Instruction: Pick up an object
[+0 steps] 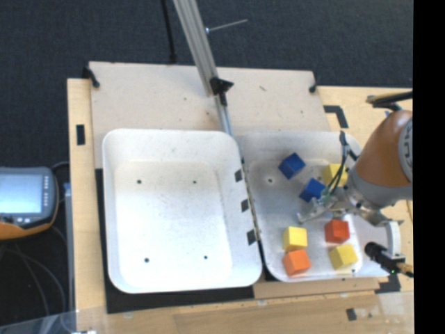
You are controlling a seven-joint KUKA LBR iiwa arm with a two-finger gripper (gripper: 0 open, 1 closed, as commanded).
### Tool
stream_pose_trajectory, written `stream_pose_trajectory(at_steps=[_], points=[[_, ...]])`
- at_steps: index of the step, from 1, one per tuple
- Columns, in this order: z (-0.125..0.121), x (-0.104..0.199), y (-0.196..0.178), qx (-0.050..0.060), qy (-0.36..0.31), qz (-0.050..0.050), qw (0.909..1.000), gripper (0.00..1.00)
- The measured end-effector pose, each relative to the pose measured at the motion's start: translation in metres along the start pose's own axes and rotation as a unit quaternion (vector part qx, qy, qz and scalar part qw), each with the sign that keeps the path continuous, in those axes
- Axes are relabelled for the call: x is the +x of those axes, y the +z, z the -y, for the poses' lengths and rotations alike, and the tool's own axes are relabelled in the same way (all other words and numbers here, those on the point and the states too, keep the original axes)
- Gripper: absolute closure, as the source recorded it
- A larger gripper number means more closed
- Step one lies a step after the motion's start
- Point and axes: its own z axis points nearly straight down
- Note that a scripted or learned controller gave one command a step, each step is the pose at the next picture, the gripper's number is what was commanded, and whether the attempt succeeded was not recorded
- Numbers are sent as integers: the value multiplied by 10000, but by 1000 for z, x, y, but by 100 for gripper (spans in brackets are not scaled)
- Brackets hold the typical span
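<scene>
seven blocks lie in right bin (268, 256). gripper (321, 207) low at bin centre, beside blue block (312, 189) at its 11 o'clock; red block (337, 231) at its 5 o'clock. jaw state: you cannot tell. centre over one block, avoid neighbours, descend straight, close, lift slowly.

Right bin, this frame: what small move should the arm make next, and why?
Probably a short descent onto the lower blue cube. The tool hangs at that cube's lower edge in the right bin, with nothing visibly held. Whether its tips are spread cannot be told here. The red cube and yellow cube lie close, so a small centring shift first seems wise.
</scene>
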Motion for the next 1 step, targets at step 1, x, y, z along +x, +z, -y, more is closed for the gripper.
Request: stream_pose_trajectory(at_steps=[1], points=[[0, 0, -2, -8, 16, -9, 10000, 0]])
